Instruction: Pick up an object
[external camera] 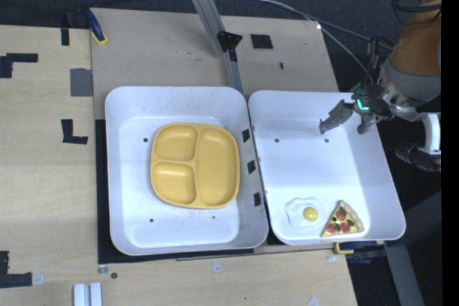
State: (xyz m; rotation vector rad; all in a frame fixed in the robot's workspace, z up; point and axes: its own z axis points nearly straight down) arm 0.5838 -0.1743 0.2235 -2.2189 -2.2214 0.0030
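In the right bin (373, 175) a toy fried egg (303, 213) lies near the front edge, with a toy pizza slice (343, 219) right beside it on its right. My gripper (343, 128) hangs over the far right part of this bin, well behind both toys. It is open, its two dark fingers spread apart with nothing between them. The grey arm with its orange band (419, 46) comes in from the right edge.
A yellow three-compartment plate (195, 165) fills the middle of the left bin (122, 154). A slanted metal pole (208, 3) rises behind the bins. Cables run across the bench at the back right.
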